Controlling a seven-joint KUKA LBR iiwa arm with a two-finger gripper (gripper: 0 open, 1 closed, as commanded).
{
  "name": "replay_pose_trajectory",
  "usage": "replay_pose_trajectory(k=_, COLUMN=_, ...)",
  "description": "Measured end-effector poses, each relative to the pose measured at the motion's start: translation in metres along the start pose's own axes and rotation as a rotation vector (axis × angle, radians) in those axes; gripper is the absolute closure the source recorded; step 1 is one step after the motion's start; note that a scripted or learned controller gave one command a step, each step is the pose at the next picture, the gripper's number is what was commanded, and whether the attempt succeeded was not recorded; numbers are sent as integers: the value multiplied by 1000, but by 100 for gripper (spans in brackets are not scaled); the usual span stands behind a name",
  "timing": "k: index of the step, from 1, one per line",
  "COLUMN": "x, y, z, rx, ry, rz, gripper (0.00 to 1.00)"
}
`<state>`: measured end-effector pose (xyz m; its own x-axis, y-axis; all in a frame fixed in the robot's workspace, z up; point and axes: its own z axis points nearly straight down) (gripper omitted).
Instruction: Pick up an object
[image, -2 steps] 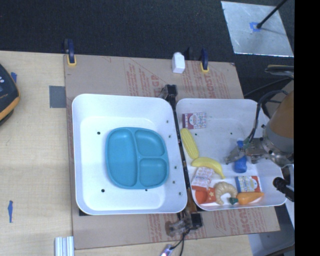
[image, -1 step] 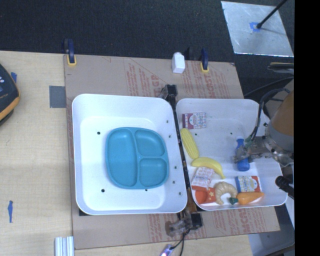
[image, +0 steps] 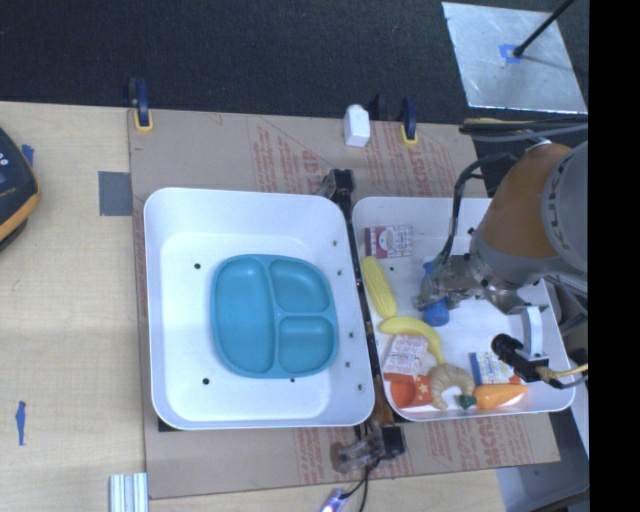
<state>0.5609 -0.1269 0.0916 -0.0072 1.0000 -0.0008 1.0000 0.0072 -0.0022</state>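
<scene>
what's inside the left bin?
The left bin holds one blue divided tray, lying flat near its middle. Whatever is on the bin floor under the tray is covered and cannot be seen.

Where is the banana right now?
The banana lies in the right bin, near its left wall, just below the corn cob and above a red-and-white packet.

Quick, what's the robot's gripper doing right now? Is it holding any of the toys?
Gripper: down in the right bin, near the banana and a blue object; whether it is open, closed or holding anything cannot be told.
</scene>
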Motion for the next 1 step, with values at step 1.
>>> replay_pose_trajectory(k=1, x=83, y=-20, z=-100, rx=1, ry=2, rz=2, gripper=100)
